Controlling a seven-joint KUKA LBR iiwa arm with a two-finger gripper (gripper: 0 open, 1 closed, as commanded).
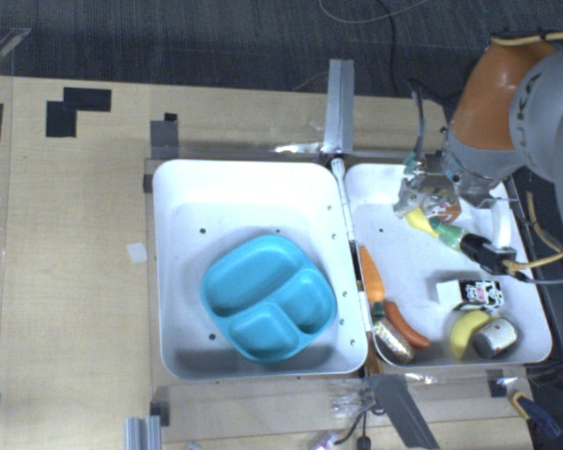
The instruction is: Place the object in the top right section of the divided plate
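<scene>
- Gripper: low in the right bin, far side, over a yellow object; grasp and opening cannot be told
- Divided plate: left bin; sections bare; placement apparently not yet done

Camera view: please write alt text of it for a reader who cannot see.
A grey robot arm reaches from the right, its gripper low over a yellow object in the right white bin. That bin also holds a carrot, a banana and other small items. The left white bin holds a blue divided plate.
</scene>
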